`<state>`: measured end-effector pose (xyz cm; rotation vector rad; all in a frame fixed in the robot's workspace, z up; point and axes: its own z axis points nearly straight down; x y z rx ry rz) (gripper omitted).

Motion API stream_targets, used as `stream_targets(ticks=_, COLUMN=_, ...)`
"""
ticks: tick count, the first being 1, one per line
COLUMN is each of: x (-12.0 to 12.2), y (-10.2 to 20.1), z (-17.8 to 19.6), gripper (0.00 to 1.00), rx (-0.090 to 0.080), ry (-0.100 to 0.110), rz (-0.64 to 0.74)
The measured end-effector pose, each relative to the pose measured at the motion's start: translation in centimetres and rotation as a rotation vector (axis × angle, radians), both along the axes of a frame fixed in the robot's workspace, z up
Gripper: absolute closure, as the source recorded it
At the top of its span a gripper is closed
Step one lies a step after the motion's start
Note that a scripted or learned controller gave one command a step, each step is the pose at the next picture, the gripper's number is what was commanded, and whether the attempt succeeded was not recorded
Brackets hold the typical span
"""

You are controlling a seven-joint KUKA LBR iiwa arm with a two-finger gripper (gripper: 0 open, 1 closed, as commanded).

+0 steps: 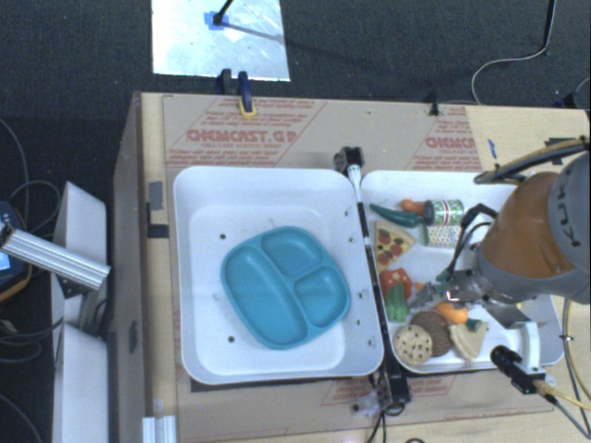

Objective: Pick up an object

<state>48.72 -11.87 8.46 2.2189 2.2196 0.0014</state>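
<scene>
While one blue tray [284,286] lies left, two cookies [423,340] lie right.

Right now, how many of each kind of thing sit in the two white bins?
Blue divided trays: 1, the tray in the left bin.
Toy food pieces I can tell apart in the right bin: 7, pepper, can, pizza slice, strawberry, cookie, brown round, pale wedge.
Total: 8, possibly more hidden under the arm.

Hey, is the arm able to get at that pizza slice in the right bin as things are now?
Probably yes. The pizza slice lies uncovered near the right bin's left wall, with nothing on top of it, and the gripper hangs just right of it over the toy food.
</scene>
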Motion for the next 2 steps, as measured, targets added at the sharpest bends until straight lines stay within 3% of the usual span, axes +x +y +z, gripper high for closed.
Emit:
stream_targets(ticks=1, x=0.1, y=0.1, z=1.0, gripper=1.00, rx=0.001, ry=-0.002, rz=0.002)
stream_targets(ticks=2, x=4.7, y=5.7, z=10.1, gripper=1.00, rx=0.002, ry=-0.001, rz=0.004)
